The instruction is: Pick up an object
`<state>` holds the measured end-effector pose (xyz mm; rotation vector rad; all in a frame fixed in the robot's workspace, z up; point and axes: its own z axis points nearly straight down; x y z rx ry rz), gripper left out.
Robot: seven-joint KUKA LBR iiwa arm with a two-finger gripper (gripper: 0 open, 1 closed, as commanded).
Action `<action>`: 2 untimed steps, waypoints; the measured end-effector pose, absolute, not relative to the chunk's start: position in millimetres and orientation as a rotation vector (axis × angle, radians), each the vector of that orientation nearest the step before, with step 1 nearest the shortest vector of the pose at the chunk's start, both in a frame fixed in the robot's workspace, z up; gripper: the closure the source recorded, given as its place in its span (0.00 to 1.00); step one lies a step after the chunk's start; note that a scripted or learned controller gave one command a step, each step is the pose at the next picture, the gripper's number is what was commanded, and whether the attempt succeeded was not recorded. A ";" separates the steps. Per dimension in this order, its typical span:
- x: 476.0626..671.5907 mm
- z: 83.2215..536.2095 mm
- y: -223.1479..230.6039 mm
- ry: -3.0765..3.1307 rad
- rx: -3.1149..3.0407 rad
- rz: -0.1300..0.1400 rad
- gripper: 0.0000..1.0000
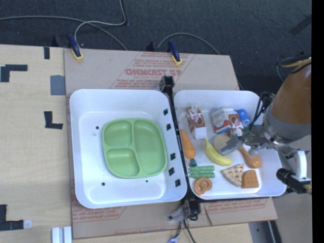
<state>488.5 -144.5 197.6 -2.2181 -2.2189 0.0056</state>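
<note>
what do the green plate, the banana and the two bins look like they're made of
Green plate: likely moulded plastic, matte, one even colour with soft rounded dividers. Banana: probably plastic toy food, smooth with a faint sheen. Left bin and right bin: seemingly thin formed plastic, glossy white, rounded corners and rolled rims.

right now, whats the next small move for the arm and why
Probably a short straight descent. The end effector sits low in the right bin, over the crowded patch between the banana, the hot dog and a beige round piece. Nothing shows between its fingers, so no pick has happened. Going straight down may avoid shoving neighbours aside.
</note>
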 end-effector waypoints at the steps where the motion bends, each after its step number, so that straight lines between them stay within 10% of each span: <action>1: 571.6 140.0 -154.3 -2.220 -2.216 0.004 0.00; 2: 546.9 88.3 -135.9 -2.231 -2.233 -0.004 0.00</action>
